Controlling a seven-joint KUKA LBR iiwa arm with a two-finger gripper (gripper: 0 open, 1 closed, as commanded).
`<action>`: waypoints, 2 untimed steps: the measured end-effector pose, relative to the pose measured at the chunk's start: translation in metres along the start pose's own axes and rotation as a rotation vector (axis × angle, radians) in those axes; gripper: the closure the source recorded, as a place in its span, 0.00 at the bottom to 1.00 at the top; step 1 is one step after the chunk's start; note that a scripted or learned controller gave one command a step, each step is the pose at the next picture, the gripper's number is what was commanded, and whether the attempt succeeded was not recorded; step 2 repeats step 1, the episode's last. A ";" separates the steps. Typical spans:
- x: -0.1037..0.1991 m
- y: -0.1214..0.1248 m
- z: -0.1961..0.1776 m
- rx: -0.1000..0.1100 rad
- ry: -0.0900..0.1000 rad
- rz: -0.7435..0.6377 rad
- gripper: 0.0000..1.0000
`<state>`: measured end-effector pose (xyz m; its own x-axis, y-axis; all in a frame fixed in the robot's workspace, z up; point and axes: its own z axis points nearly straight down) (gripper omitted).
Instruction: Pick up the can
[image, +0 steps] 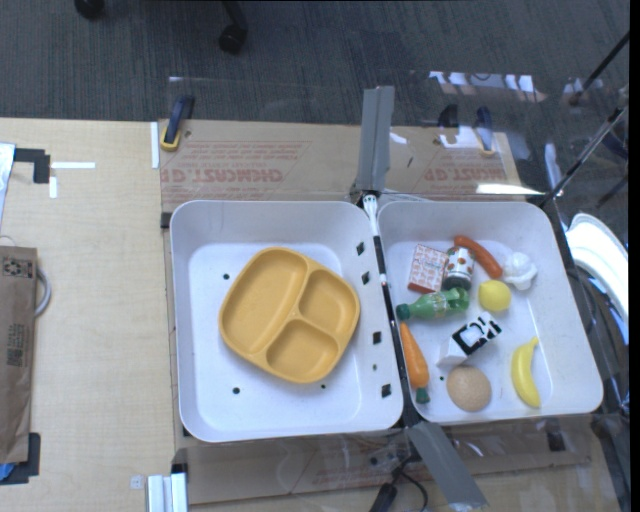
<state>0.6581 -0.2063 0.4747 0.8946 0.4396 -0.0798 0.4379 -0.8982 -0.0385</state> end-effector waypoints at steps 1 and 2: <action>0.003 0.000 -0.005 0.003 -0.007 -0.007 1.00; 0.003 0.000 -0.005 0.003 -0.007 -0.007 1.00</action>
